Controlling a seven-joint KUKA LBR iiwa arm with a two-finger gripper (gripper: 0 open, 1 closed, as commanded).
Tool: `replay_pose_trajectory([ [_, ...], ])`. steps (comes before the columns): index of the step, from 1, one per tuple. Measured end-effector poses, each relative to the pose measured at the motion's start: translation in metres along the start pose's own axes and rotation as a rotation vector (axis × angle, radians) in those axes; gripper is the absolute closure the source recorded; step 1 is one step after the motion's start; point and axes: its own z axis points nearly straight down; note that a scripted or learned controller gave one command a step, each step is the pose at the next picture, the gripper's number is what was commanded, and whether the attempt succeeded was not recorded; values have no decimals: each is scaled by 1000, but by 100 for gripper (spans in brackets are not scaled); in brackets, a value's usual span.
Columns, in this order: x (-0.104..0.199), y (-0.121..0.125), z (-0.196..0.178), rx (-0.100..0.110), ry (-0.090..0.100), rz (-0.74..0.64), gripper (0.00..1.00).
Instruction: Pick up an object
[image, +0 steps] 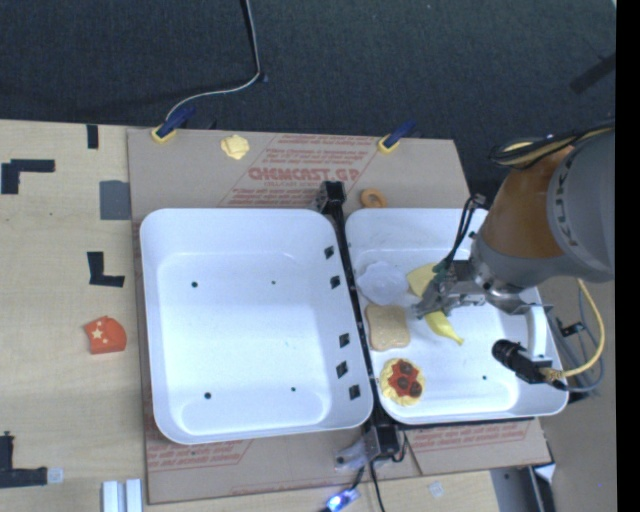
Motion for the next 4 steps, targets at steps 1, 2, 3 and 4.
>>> replay_pose_trajectory([
  [1,24,-10,-9,4,3,-3,100],
  [2,3,6,-32,0,0,-1,100],
  [3,-56,-31,46,9,2,4,100],
  [4,-3,27,42,-1,2,-8,100],
])
